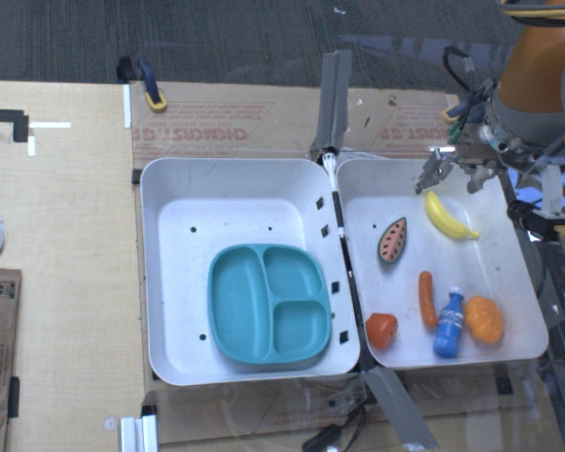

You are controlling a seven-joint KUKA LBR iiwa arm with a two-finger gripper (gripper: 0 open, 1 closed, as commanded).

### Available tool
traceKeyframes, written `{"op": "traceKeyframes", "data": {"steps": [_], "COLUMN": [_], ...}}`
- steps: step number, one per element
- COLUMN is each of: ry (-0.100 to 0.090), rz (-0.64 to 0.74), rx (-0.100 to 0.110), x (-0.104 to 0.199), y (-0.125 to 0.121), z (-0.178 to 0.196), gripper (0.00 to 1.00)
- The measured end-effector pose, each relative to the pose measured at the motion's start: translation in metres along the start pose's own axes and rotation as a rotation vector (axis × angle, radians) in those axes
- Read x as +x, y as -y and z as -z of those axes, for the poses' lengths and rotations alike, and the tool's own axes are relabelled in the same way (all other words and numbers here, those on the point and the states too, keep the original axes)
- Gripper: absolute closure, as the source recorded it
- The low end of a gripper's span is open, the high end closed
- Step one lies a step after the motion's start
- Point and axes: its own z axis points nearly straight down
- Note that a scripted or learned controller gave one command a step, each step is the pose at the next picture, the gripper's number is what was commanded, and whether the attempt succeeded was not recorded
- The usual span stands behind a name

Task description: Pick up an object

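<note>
The right bin [508, 252] holds a yellow banana [449, 217], a watermelon slice [393, 240], an orange sausage-shaped piece [426, 299], a blue bottle [448, 325], an orange fruit [485, 319] and a red pepper [381, 330]. My gripper [449, 179] hangs at the bin's far edge, just above the banana's upper end. Its fingers are spread apart and nothing sits between them.
A teal divided plate [268, 301] lies in the left bin [169, 252]. A grey post [335, 102] rises behind the divider between the bins. Cables and the arm's orange band [537, 64] crowd the far right. Clamps and tape lie on the wooden bench at left.
</note>
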Motion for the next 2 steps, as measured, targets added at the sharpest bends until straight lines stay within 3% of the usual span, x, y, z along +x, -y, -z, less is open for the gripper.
{"op": "traceKeyframes", "data": {"steps": [1, 2], "ry": [0.001, 0.002], "rz": [-0.044, -0.045], "rx": [-0.004, -0.005], "x": [-0.0330, -0.0342], "y": [-0.0131, -0.0131], "z": [-0.1271, -0.1177], "gripper": [0.00, 1.00]}}
